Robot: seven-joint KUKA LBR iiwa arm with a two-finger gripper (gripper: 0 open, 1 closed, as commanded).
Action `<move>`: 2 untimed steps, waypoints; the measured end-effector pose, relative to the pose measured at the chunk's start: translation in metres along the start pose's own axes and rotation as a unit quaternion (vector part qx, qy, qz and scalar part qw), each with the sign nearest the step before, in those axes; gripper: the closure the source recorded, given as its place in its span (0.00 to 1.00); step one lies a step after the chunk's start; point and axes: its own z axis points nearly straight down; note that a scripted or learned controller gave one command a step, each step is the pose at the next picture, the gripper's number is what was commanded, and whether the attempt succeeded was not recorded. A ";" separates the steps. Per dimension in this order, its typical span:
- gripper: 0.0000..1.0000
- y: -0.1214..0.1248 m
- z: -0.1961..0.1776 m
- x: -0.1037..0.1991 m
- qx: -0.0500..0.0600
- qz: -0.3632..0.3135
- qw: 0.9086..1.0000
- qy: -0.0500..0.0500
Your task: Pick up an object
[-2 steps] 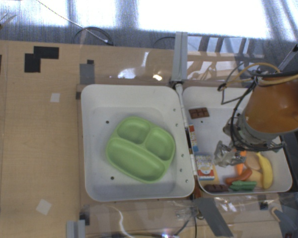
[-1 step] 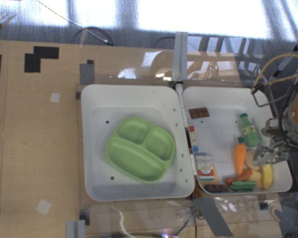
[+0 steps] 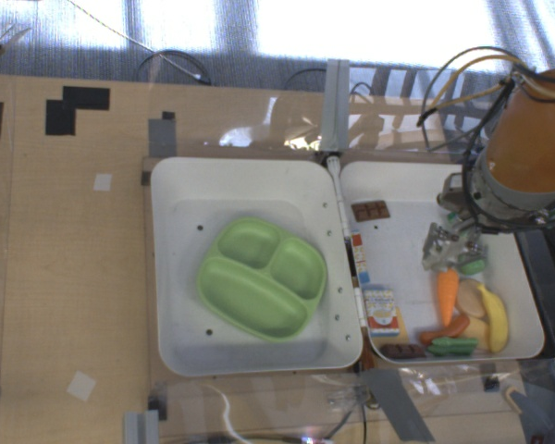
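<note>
My gripper [image 3: 451, 246] hangs low over the right bin [image 3: 402, 248], near its right side, just above the top of an orange carrot [image 3: 447, 291]. A small green piece [image 3: 473, 266] lies right beside the gripper's tip. Below the carrot are a yellow banana [image 3: 495, 317], a red sausage [image 3: 443, 329] and a green pea pod [image 3: 453, 345]. A brown chocolate bar [image 3: 370, 212] lies at the bin's far left, and a small blue and white carton [image 3: 381, 309] at its near left. I see nothing lifted off the bin floor.
The left bin [image 3: 180, 211] holds a green divided plate [image 3: 262, 277]. A second brown bar [image 3: 402, 350] lies at the right bin's near edge. The arm's orange band [image 3: 535, 137] and cables loom over the right bin's far right corner.
</note>
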 end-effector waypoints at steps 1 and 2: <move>1.00 0.014 0.070 0.010 -0.005 -0.348 0.937 0.001; 1.00 -0.009 -0.003 -0.021 -0.001 -0.407 0.914 0.001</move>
